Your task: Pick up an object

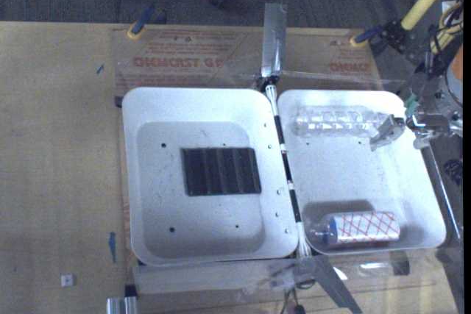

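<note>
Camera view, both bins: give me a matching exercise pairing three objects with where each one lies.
Things:
1. dark ribbed block
2. clear plastic bottle
3. red-checked bottle

Places:
A. right bin, near edge
B. left bin, centre
C. right bin, far end, beside the gripper

Pairs: 1-B, 2-C, 3-A
</note>
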Available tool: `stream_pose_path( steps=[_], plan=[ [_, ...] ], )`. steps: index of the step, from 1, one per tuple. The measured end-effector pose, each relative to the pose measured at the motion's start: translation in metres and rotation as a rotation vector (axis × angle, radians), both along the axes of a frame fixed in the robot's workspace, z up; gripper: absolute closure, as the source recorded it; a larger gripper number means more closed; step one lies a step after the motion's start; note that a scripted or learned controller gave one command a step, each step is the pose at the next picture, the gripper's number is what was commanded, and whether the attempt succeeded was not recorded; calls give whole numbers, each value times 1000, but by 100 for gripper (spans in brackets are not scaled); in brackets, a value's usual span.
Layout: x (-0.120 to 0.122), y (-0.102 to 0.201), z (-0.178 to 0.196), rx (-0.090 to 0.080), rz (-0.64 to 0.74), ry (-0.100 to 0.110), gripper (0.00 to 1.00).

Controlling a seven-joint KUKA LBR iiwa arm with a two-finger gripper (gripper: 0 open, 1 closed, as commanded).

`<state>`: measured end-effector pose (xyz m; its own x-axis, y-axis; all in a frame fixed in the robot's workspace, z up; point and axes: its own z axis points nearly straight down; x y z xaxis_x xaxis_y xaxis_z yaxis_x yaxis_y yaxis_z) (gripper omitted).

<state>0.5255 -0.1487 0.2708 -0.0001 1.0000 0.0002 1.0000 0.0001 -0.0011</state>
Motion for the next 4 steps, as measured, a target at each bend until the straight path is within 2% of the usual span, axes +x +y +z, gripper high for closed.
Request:
stream_pose_path(
  steps=[1, 2, 3, 4],
  plan=[
    [68, 24, -127, 0, -171, 0, 0],
    [100, -50, -128, -1, -256, 7, 0],
    [22, -18, -183, 0, -17, -8, 0],
    [63, -40, -169, -1, -47, -4, 0]
  ],
)
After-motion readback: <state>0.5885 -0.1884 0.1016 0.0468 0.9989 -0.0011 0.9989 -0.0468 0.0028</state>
